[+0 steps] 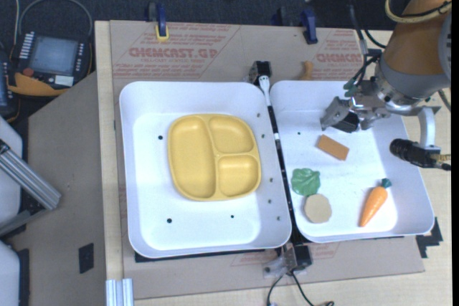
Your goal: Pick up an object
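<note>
Arm: grey body with orange band, reaching into the right-hand bin (409,215) from its far right side.
Gripper (343,120): hovers above the upper part of the right-hand bin's floor, tilted; nothing is seen between its tips.
Gripper state: cannot tell from this view; the tip region is dark and foreshortened.
Task progress: judged as not yet done. No object is lifted; all four objects lie flat on the bin floor. The approach appears made; descent, closing and lift remain.
Likely target: the orange-brown block (333,147), the nearest item, lying just below and slightly left of the gripper, apart from it.
Target appearance: small flat rectangular piece, tan-orange, plain faces, set at a slight skew, clear of its neighbours. Judged easy to pinch across its short sides.
Other objects: green leafy piece (305,181) further below the gripper; round beige disc (318,208) just beneath that, nearly touching it; carrot (374,203) with a green top, below and right of the gripper, well apart from it.
Left-hand bin (143,125): well left of the gripper; holds a yellow divided plate (213,155) with three compartments.
Risk: judged that the tilt may clip the block's edge and push it aside.
</note>
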{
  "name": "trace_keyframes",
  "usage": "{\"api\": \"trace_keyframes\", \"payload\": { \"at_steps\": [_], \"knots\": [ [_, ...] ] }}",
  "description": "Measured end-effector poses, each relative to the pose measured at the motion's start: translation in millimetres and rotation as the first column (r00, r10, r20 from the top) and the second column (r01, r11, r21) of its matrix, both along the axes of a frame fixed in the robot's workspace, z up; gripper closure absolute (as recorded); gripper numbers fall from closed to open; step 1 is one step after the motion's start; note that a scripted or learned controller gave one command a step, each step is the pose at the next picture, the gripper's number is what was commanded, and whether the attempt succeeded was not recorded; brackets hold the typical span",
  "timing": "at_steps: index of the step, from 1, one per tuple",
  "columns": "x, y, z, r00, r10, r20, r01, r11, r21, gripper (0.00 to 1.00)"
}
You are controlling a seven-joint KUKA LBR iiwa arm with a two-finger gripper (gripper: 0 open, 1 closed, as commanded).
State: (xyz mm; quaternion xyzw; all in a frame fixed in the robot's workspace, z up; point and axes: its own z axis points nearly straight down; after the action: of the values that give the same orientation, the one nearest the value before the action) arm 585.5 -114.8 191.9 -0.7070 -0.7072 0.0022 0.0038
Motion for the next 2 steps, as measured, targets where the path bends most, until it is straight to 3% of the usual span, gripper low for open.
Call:
{"api": "trace_keyframes", "payload": {
  "at_steps": [2],
  "knots": [
    [-1, 4, -108, 1.000, 0.000, 0.009, 0.000, 1.000, -0.003, 0.00]
  ]
}}
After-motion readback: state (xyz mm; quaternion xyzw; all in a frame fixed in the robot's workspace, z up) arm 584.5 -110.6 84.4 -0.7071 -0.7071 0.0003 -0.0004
